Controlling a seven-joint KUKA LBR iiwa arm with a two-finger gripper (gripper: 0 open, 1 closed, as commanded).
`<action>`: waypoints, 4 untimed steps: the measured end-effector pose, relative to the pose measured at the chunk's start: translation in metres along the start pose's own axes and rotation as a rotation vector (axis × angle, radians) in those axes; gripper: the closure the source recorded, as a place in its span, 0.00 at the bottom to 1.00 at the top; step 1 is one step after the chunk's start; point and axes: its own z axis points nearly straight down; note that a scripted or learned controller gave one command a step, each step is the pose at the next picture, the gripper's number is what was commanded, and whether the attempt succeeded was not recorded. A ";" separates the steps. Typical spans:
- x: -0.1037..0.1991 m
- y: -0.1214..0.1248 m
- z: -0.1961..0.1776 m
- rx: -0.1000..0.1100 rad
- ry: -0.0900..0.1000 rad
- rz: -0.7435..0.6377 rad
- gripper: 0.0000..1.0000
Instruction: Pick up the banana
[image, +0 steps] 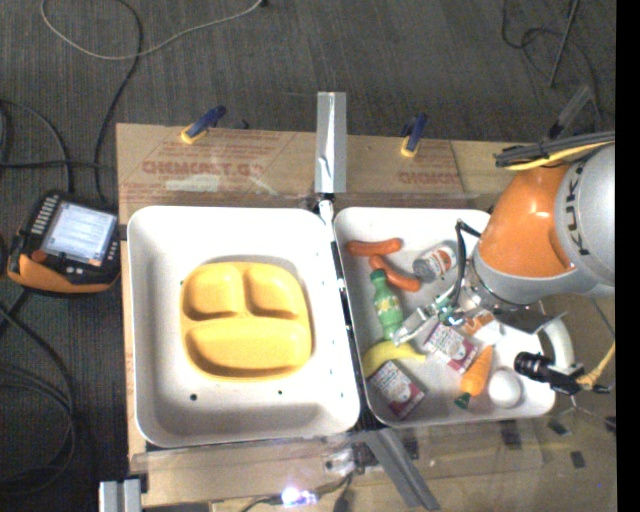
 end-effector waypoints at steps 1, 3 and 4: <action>0.008 0.010 0.038 -0.013 -0.005 0.383 0.00; -0.002 0.008 0.035 -0.035 -0.022 0.327 1.00; -0.064 0.021 -0.050 0.001 -0.003 0.400 1.00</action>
